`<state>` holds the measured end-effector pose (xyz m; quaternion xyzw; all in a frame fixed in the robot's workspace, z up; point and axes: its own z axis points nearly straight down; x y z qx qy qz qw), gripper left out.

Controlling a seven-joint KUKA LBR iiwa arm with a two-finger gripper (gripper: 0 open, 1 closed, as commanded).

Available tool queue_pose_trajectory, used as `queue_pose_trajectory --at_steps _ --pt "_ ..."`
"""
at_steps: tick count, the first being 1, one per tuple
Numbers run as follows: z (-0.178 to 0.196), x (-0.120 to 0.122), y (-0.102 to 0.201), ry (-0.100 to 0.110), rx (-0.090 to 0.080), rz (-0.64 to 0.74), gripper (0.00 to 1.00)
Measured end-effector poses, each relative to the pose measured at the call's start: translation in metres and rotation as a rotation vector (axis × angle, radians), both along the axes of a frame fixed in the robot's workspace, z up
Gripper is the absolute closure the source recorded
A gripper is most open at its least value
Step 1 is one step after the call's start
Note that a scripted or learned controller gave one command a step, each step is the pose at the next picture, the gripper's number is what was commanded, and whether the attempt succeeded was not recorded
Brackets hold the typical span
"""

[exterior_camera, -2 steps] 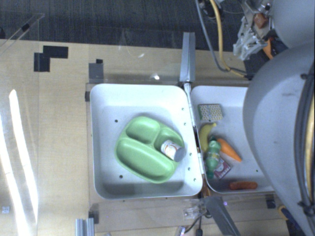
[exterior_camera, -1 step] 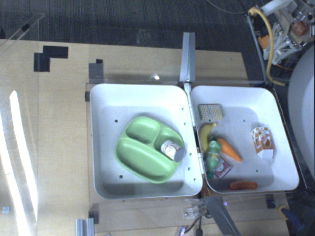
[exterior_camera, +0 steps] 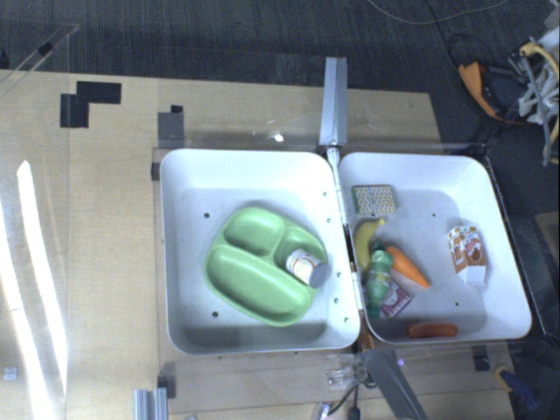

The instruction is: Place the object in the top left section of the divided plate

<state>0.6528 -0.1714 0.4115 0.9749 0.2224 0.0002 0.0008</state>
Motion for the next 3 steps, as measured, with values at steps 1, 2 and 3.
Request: queue_pose_trajectory --at_steps 1,2,3 --pt "0.023 0.007 -0.03 -0.001 0.0 -0.101 1.0" --pt "0.024 0.009 -0.029 -0.002 0.001 -0.233 1.0" --pt "0.023 0.007 0.029 -0.001 0.001 -0.08 1.0"
